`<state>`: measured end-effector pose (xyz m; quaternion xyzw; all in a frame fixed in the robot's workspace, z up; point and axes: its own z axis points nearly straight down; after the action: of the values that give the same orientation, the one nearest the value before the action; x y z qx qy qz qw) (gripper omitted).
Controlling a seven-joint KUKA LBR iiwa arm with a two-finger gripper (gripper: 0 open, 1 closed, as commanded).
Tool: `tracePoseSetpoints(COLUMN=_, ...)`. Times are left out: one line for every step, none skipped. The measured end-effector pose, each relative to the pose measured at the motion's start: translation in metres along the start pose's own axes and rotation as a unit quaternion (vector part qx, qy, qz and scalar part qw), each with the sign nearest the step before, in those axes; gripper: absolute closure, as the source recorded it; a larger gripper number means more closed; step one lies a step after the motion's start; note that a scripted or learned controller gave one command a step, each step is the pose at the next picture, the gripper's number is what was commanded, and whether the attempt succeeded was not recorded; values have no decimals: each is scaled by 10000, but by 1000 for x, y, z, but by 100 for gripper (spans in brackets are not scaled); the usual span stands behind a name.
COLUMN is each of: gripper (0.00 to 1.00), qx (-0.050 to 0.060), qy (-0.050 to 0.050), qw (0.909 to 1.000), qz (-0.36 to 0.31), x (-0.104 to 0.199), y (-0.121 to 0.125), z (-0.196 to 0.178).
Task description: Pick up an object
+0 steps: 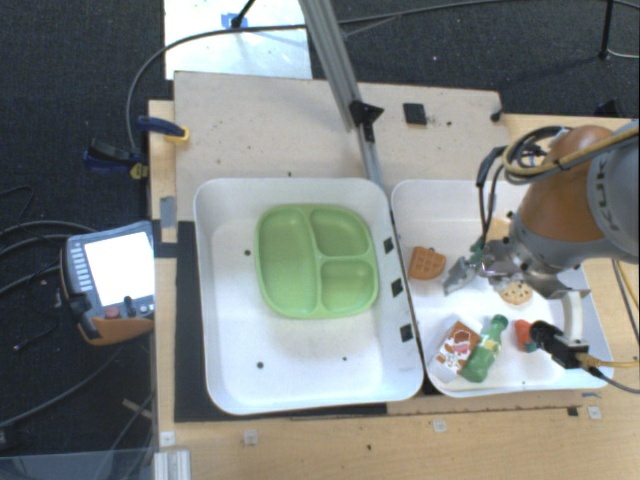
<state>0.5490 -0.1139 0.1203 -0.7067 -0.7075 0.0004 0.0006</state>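
While the claw (pixel 470 271) hangs low in the right bin (pixel 440 203), its grey fingers appear slightly parted and nothing is seen between them, so no grasp is recorded. The nearest candidate is the waffle-shaped orange piece (pixel 427 263), lying flat near that bin's left wall and just beside the fingertips. It is thin, grid-textured and low-lying. Risk one, in my judgement: so flat a piece offers little edge, and the fingers may slide over it or push it against the wall. Risk two: a small round cookie (pixel 516 293) lies just beside the wrist, partly under it, and could be knocked or caught by mistake. Risk three: a green bottle (pixel 483 348), a small printed carton (pixel 457 346) and a red item (pixel 524 331) crowd the bin's near edge, where a wide sweep may scatter them. The left bin (pixel 230 368) carries a green divided plate (pixel 317 259), well apart from the work.
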Motion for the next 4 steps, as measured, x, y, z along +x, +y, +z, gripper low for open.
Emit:
tracePoseSetpoints(gripper=0, qx=-25, qy=-2, qw=10000, qz=2, x=0, y=2, z=34)
tracePoseSetpoints(gripper=100, qx=-67, qy=2, qw=10000, qz=-4, x=0, y=5, z=20)
tracePoseSetpoints(gripper=100, qx=-34, qy=-7, qw=10000, qz=-16, x=1, y=11, z=-24)
tracePoseSetpoints(gripper=100, qx=-28, qy=-4, qw=10000, qz=-19, x=8, y=6, z=-80)
